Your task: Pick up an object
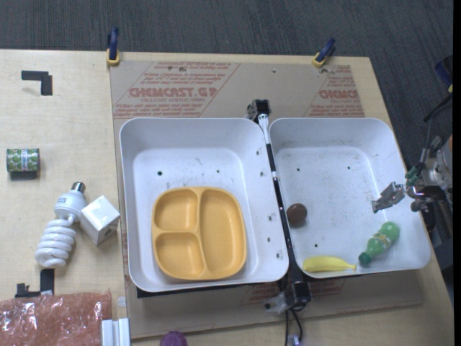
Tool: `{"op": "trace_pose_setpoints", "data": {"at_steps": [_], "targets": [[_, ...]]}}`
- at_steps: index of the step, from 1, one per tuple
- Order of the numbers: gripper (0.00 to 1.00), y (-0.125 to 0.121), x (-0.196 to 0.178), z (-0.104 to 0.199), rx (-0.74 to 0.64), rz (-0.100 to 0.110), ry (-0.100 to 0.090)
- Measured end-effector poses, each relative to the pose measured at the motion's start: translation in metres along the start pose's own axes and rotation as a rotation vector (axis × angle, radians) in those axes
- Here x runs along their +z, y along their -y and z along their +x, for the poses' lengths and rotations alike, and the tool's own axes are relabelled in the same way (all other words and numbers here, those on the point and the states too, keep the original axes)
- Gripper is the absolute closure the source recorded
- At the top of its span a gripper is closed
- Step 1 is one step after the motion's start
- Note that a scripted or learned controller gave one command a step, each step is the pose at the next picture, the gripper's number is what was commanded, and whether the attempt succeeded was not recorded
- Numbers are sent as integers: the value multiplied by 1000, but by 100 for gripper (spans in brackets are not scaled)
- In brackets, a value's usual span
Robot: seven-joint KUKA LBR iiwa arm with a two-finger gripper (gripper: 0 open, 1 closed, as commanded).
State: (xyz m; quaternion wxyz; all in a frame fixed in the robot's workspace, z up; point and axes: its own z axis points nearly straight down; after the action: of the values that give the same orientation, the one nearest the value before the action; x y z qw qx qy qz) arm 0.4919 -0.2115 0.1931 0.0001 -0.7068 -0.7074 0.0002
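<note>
Yellow tray [199,233] in left bin [137,193], banana [328,265], green bottle [379,242], brown ball [296,213] in right bin [324,132]

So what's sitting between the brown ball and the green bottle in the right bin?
In the camera view, nothing stands between the brown ball and the green bottle, just bare bin floor. The banana lies below that line, near the front wall.

The divided plate [199,233] lies in the left bin [137,139]. In the right bin [328,130], a ball [297,213] sits by the left wall, with a banana [329,265] and a bottle [379,243] along the front edge. A light bulb [58,226] lies on the desk [57,121], left of the bins.
</note>
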Motion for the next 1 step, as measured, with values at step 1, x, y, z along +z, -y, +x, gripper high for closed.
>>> {"op": "trace_pose_setpoints", "data": {"at_steps": [1], "targets": [[0,-67,101,3,0,-1,1]]}}
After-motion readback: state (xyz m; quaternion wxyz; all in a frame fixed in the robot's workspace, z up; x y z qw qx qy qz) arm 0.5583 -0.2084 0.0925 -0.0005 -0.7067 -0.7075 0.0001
